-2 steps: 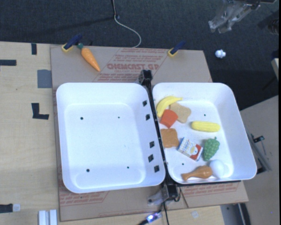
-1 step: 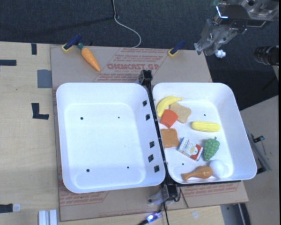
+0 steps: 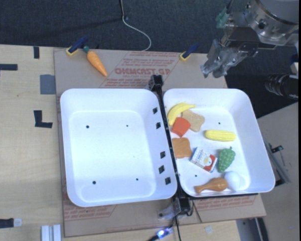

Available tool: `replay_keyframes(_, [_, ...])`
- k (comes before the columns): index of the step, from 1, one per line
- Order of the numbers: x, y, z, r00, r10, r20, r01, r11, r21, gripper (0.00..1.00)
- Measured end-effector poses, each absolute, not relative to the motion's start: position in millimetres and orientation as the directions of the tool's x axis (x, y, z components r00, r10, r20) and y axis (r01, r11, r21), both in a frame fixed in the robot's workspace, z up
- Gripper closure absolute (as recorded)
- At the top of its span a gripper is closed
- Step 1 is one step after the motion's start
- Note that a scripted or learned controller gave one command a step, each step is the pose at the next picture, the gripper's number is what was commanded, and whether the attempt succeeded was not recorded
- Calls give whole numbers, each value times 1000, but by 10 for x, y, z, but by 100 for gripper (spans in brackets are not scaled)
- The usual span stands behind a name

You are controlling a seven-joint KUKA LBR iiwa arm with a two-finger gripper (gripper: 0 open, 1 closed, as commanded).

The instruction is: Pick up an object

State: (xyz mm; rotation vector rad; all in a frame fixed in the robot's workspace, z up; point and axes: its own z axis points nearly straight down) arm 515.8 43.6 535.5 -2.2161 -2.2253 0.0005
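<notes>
The right bin (image 3: 251,109) holds several toy foods: a yellow banana (image 3: 178,110), a tan bread slice (image 3: 193,120), an orange-red block (image 3: 180,127), a corn cob (image 3: 220,135), a brown toast piece (image 3: 181,147), a small white carton (image 3: 203,159), green grapes (image 3: 226,158), a white egg (image 3: 234,178) and a chicken drumstick (image 3: 211,186). My gripper (image 3: 216,66) hangs high beyond the right bin's far edge, above the cardboard, with nothing between its fingers, which look slightly parted.
The left bin (image 3: 70,134) lies beside the right one, joined by a black clip strip (image 3: 163,134). A toy carrot (image 3: 97,62) rests on the cardboard behind the left bin. Blue-and-yellow clamps (image 3: 76,46) (image 3: 188,51) hold the cardboard's far edge. A white cable (image 3: 135,26) trails at the back.
</notes>
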Motion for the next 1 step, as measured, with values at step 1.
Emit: replay_keyframes(1, [4840,1247,3839,-9,1000,-3,1000,9,-19,100])
